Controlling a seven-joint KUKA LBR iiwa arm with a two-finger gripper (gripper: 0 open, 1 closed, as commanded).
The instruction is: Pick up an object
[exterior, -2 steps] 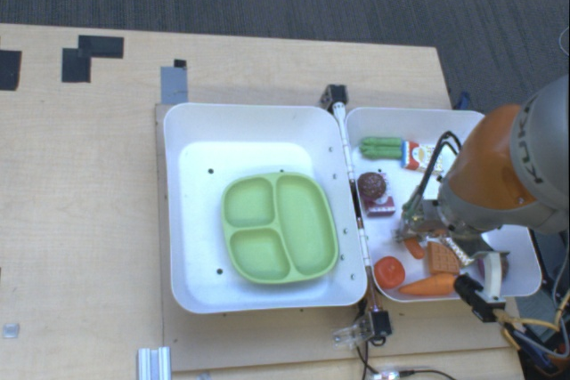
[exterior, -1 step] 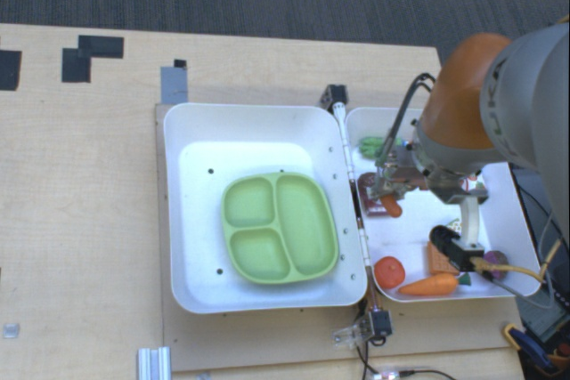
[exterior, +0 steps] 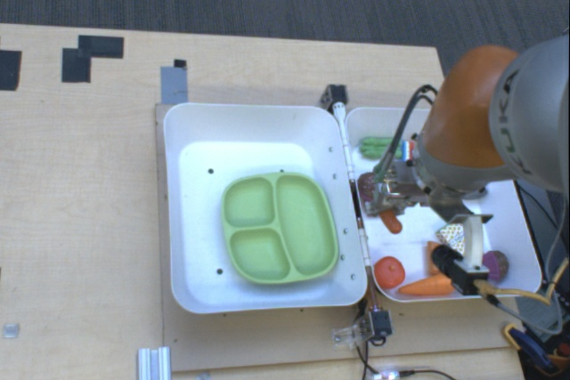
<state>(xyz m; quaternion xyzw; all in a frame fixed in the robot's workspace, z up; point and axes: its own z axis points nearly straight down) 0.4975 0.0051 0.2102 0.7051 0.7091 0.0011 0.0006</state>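
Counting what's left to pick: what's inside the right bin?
In the right bin: green vegetable, tomato, carrot, purple piece, small orange piece. The arm covers the bin's middle, hiding anything beneath.

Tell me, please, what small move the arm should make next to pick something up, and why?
Probably a short descent onto one item, judging from the layout. The end effector hangs over the left side of the right bin, by a small orange piece and a dark red item. No item shows between its fingers, so nothing seems held yet. The tomato and carrot lie nearer the front edge.
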